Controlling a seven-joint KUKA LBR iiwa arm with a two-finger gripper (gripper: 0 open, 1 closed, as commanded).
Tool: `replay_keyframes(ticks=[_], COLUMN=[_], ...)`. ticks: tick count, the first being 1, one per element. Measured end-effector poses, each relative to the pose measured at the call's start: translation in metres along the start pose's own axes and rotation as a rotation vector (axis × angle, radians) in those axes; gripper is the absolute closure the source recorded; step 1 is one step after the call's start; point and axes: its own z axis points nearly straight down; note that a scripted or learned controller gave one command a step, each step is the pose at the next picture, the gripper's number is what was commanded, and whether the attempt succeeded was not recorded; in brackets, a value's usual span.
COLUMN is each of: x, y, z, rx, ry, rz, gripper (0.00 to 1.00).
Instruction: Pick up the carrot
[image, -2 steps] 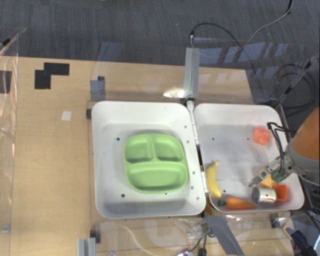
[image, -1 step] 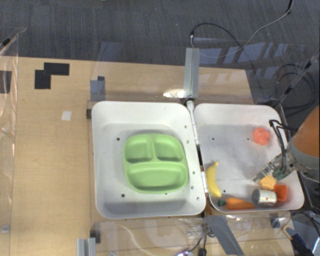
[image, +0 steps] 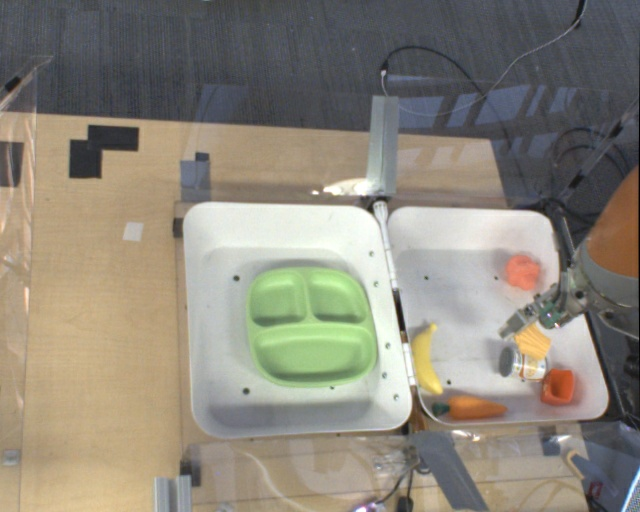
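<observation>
The carrot (image: 477, 407) is orange with a dark green stub at its left end. It lies flat along the front wall of the right bin (image: 470, 225). My gripper (image: 530, 320) hangs over the right part of that bin, well behind and to the right of the carrot. Its fingers stand apart with nothing between them. Just below the gripper lies a yellow ridged piece (image: 534, 344). The grey arm with its orange band (image: 612, 235) comes in from the right edge.
A banana (image: 428, 358) lies just left of the carrot, by the bin divider. A small can (image: 520, 363) and an orange cup (image: 559, 386) sit to the carrot's right, and a red-orange lump (image: 522, 271) lies further back. The left bin (image: 215, 260) holds a green divided plate (image: 310, 326).
</observation>
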Motion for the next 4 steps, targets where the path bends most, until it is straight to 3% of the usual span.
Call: replay_keyframes(ticks=[1, 2, 3, 4], x=[0.059, 0.079, 0.107, 0.083], y=[0.022, 0.048, 0.089, 0.048], z=[-0.022, -0.052, -0.027, -0.075], rx=[0.001, 0.005, 0.007, 0.001], ry=[0.001, 0.002, 0.002, 0.001], rz=[0.305, 0.656, 0.798, 0.290], gripper=[1.00, 1.00, 1.00, 1.00])
